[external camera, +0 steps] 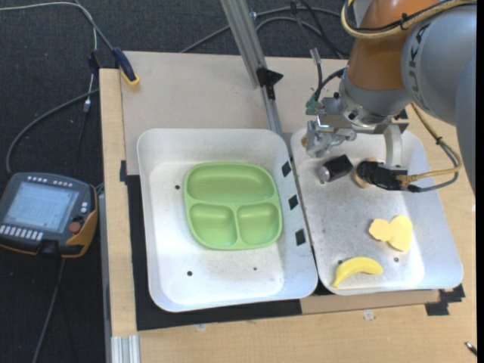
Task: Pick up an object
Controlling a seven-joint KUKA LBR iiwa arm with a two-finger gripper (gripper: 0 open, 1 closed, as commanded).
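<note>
My gripper (321, 144) hangs over the far left corner of the right bin (431, 274), pointing down. Just below it, in that bin, is a short black cylinder with a grey end (333, 168); I cannot tell whether the gripper touches it. A yellow banana (357, 268) lies near the bin's front edge. A lumpy yellow piece (392, 232) rests a little behind it to the right. Both yellow things are well apart from the gripper.
The left bin (162, 278) holds a green divided plate (231, 205) in its middle. A slanted metal post (249, 44) rises behind the wall between the bins. A teach pendant (45, 214) lies off the bench at left.
</note>
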